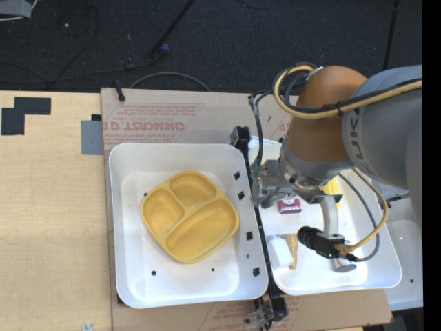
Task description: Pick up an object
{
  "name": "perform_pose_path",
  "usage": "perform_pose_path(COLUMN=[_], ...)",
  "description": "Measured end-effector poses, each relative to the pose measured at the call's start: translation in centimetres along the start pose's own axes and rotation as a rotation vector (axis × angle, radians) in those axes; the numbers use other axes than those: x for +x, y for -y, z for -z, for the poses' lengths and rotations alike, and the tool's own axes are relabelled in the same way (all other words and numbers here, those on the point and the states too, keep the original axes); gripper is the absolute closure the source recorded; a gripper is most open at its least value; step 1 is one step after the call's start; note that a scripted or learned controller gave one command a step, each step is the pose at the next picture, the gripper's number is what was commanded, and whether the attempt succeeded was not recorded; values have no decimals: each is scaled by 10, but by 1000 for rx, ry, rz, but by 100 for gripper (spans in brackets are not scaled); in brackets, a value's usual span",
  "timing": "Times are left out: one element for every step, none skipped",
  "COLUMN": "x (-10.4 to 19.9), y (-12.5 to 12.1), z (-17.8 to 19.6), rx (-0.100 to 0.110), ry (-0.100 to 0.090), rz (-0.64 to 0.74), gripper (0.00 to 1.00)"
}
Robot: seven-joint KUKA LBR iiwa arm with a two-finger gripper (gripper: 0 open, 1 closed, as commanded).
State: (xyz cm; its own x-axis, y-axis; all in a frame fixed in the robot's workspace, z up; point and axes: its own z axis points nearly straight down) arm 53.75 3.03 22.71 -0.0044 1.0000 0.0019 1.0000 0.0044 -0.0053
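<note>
Two shallow white bins sit side by side on printed cardboard (158,119) over a pale wood bench (48,219); dark floor (207,26) strewn with cables lies beyond. The left bin (131,267) holds a smooth yellow plate (191,216), rounded, with three compartments, lying flat, well left of the gripper (266,193). The gripper hangs at the left wall of the right bin (386,271), its grip hidden under the wrist, so its state cannot be told. Just right of it lies a small purple-and-white block (289,206); nearer, a tan wedge (292,251).
</note>
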Motion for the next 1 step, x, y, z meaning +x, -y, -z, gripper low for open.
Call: perform_pose_path(x=[57], y=[-4], z=[9], rx=[-2], ry=[1], rz=[1], gripper=[100])
